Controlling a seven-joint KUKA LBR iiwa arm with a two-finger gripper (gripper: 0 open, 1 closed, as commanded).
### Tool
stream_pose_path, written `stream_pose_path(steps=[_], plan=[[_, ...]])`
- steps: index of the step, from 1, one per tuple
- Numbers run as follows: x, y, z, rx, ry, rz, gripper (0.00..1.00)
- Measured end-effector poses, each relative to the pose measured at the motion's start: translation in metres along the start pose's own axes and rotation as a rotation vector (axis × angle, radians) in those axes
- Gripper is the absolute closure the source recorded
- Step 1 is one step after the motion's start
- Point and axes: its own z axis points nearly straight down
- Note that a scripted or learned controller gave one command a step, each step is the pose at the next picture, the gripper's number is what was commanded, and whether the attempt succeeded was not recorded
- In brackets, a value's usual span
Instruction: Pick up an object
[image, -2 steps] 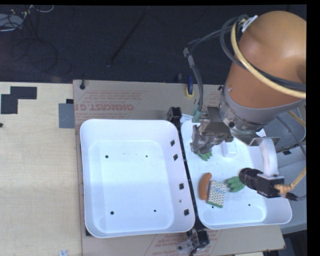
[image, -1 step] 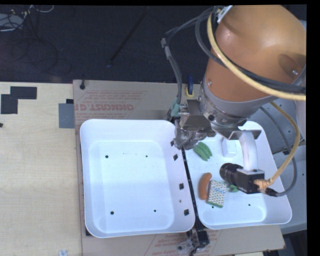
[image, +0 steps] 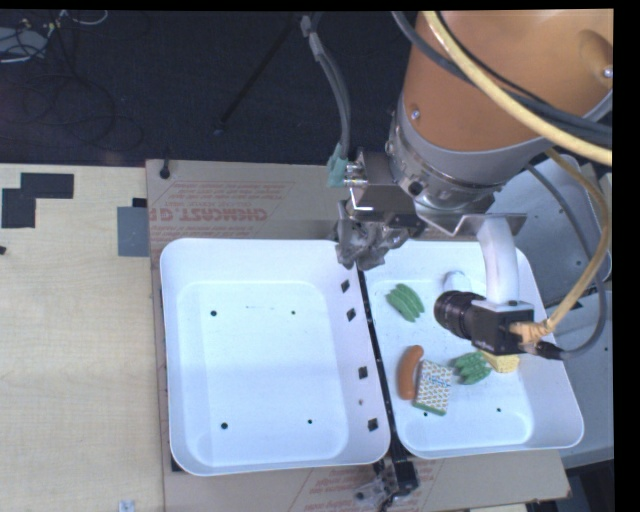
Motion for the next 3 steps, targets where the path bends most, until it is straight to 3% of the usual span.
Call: stream_pose_path(steps=[1, 2, 3], plan=[[0.007, 0.004, 0.199, 0.023, -0.009, 0.004, 1.00], [0.008, 0.000, 0.144, 0.002, -0.001, 0.002, 1.00], [0.004, -0.004, 0.285, 0.021, -0.008, 0.005, 1.00]])
